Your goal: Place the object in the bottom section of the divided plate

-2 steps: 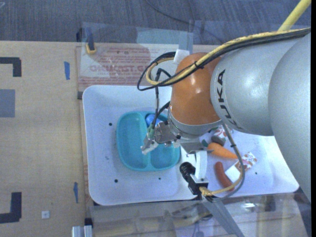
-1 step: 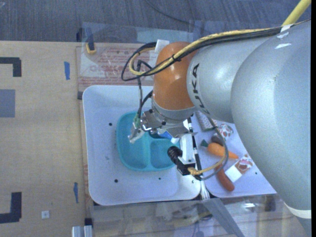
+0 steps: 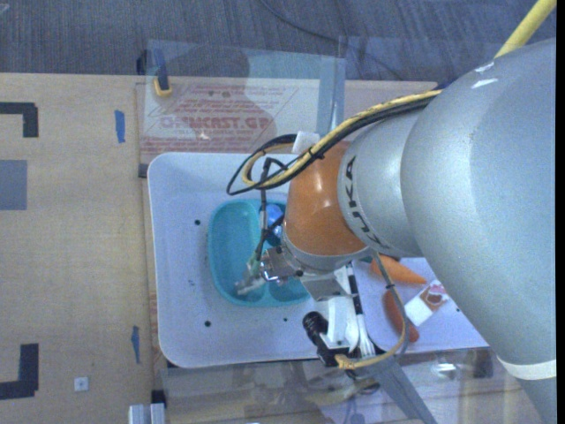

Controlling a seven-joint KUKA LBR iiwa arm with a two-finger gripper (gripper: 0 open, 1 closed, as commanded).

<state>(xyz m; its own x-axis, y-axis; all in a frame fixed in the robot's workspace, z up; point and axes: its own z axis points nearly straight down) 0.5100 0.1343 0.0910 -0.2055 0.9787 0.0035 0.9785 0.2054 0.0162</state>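
A teal divided plate (image 3: pixel 229 247) lies in the left white bin (image 3: pixel 175 237). The arm's orange band and grey body cover the plate's right part. My gripper (image 3: pixel 252 280) hangs low over the plate's lower portion, near its front rim. Whether it holds anything cannot be made out. An orange carrot-like piece (image 3: pixel 409 273) and a second orange-red piece (image 3: pixel 394 314) lie to the right, partly hidden by the arm.
A small white and brown item (image 3: pixel 432 295) rests beside the orange pieces. A clear panel with red print (image 3: pixel 212 117) sits behind the bin. Wooden bench (image 3: pixel 71 237) stretches to the left. Cables loop over the wrist (image 3: pixel 265 162).
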